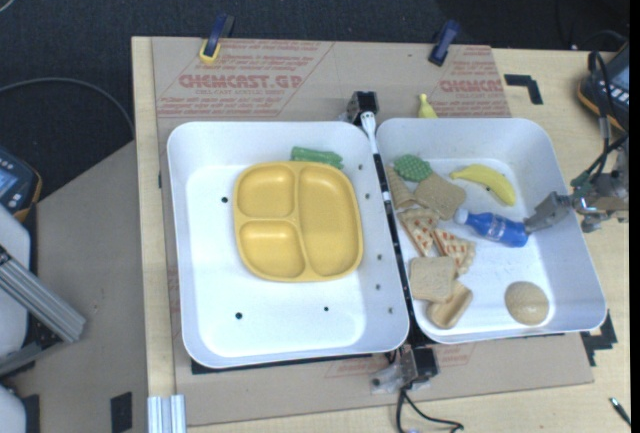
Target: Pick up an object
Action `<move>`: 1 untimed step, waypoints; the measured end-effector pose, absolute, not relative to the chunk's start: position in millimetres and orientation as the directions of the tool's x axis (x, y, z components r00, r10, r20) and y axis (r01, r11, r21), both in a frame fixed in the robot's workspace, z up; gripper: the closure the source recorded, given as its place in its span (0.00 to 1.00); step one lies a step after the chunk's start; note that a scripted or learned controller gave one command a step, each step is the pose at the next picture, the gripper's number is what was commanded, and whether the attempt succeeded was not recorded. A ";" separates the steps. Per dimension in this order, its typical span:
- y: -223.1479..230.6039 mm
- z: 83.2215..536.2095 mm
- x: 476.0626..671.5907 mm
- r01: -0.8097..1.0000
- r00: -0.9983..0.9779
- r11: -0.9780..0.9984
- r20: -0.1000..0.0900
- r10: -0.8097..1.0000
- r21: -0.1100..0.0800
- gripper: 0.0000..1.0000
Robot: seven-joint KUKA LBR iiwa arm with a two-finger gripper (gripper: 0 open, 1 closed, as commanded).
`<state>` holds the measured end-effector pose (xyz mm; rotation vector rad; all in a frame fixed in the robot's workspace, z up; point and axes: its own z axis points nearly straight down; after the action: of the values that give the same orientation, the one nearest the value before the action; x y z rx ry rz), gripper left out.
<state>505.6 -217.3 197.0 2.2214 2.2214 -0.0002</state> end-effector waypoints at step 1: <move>-166.0 199.5 478.6 1.000 -0.004 0.004 0.004 1.000 -0.003 0.00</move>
<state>478.6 -166.0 199.5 2.2213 2.2293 0.0007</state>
